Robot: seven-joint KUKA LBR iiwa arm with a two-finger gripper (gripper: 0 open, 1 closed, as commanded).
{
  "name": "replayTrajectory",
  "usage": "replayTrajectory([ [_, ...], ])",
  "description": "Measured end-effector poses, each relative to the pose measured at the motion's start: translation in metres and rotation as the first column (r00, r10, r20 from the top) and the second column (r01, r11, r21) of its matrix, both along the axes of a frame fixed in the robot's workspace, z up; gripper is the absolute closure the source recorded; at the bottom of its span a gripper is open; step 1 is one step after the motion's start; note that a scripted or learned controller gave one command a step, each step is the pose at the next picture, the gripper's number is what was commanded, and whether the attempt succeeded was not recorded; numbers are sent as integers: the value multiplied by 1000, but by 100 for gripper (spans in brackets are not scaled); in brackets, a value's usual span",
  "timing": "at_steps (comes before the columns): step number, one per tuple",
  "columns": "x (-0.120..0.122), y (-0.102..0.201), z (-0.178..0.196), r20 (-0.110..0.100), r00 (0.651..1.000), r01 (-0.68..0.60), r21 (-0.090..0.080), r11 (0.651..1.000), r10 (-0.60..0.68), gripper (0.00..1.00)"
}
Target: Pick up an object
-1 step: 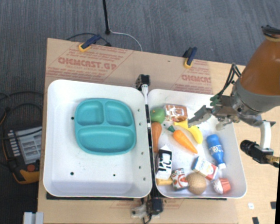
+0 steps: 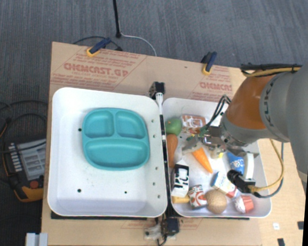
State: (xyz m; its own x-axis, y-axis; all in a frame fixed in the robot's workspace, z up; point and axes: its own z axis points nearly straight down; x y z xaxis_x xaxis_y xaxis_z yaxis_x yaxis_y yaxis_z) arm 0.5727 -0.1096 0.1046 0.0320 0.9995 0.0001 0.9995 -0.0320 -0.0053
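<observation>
The right bin [image 2: 264,209] holds a heap of small toy foods. Among them are a green round piece [image 2: 173,126], a long orange carrot [image 2: 171,148], an orange wedge [image 2: 202,158], a black-and-white box [image 2: 180,179], a tan ball [image 2: 217,201] and a red-and-white cup [image 2: 244,204]. My gripper [image 2: 212,139] is low over the middle of this bin, just above the orange wedge and next to a packet with a picture [image 2: 192,121]. The wrist hides the fingers.
In the left bin [image 2: 63,181] lies a teal sectioned plate [image 2: 115,138]. A black clamp [image 2: 157,89] stands at the bins' far joint, and another [image 2: 169,226] at the near joint. The bulky arm [image 2: 273,106] covers the right bin's far right corner.
</observation>
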Motion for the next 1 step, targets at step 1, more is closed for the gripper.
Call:
replayTrajectory([
  [1,1,0,11,2,1000,-1,-1,1000,1,100],
])
